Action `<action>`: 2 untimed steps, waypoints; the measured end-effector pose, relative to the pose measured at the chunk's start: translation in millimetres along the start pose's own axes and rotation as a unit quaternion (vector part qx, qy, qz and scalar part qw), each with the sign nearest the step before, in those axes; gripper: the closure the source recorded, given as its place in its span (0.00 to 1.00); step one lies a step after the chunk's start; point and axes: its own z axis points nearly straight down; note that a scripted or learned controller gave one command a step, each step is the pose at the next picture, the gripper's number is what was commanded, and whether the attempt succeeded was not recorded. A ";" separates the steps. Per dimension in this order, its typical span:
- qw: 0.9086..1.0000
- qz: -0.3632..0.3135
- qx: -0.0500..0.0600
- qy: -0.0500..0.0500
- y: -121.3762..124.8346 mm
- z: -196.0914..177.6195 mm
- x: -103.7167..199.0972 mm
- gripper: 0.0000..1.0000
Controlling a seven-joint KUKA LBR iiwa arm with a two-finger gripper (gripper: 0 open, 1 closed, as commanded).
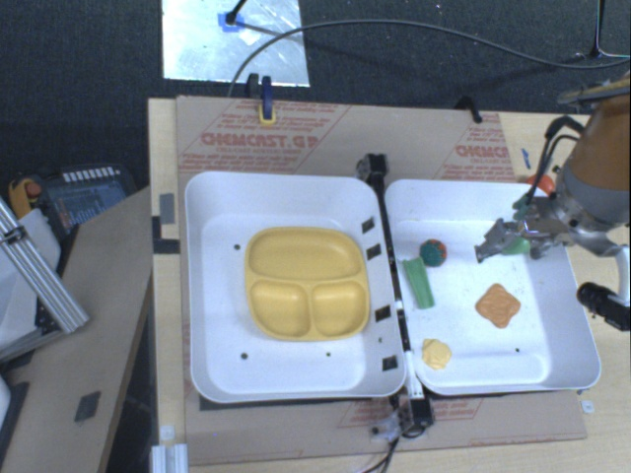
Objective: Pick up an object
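Four pieces lie in your right bin (pixel 562 368): nearest, a pale yellow lump (pixel 436 354), then an orange piece (pixel 498 305), a green stick (pixel 419 283), a teal ball (pixel 433 252). Beyond, the gripper (pixel 490 247) hovers, its state impossible to tell; centre it over one piece before descending.

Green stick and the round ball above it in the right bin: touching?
Apart. The camera view shows a sliver of white bin floor between the green stick and the ball.
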 end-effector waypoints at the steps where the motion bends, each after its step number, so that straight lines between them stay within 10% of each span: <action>1: 1.000 -0.001 -0.006 -0.001 2.6 -6.3 0.3 0.00; 2: 1.000 0.000 -0.004 -0.001 -4.8 41.1 -4.7 0.00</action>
